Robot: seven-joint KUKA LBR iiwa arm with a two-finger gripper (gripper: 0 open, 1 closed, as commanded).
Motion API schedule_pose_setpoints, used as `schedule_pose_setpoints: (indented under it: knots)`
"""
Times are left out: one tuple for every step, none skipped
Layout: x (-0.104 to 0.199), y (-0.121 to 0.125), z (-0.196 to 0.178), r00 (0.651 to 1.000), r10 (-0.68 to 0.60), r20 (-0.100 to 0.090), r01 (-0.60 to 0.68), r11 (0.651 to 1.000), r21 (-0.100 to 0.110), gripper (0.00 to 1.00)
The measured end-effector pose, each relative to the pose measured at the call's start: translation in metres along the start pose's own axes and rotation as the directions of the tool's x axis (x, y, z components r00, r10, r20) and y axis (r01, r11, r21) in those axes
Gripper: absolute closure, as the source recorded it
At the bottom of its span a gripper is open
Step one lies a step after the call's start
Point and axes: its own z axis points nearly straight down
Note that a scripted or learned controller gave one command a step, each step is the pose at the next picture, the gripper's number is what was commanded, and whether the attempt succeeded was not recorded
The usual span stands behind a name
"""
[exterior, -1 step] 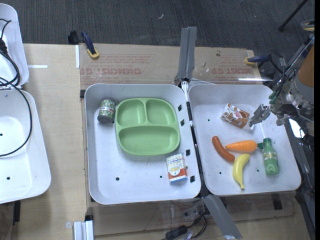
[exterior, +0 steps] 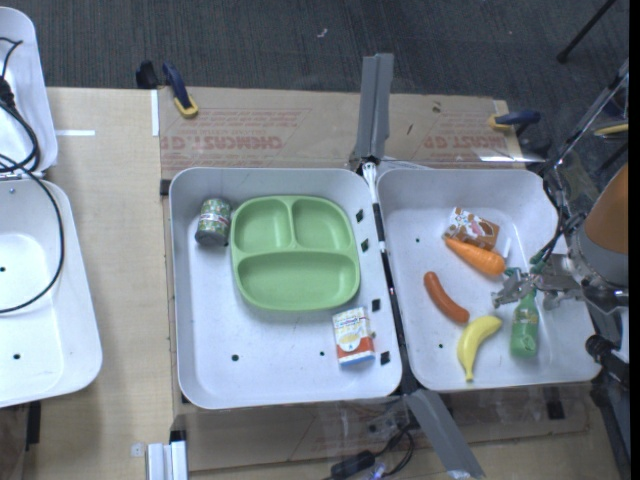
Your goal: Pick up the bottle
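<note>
The bottle [exterior: 524,330], green with a pale neck, lies in the right bin [exterior: 420,358] near its right wall, toward the front edge; its neck points toward the back of the bin and sits directly under the gripper [exterior: 522,290]. The gripper reaches in from the right wall, its metal fingers [exterior: 508,291] just at the bottle's cap end, touching or nearly so; whether they are apart, together or clamped on the neck cannot be told from here. Just left of the bottle a banana [exterior: 474,340] lies along the front edge; a sausage [exterior: 446,297] lies further left, mid-bin; a carrot [exterior: 476,256] and a small orange packet [exterior: 474,226] lie toward the back. In the left bin [exterior: 200,368] a green divided plate [exterior: 295,251] fills the middle; a small can [exterior: 212,221] lies at the plate's left near the back-left corner; a small carton [exterior: 353,336] stands near the front-right corner.
</note>
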Motion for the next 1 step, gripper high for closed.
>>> schedule_pose_setpoints:
  knots:
    - [-0.0022,-0.0002,-0.0082,1.000,0.004,0.004,-0.004,1.000,0.000,1.00]
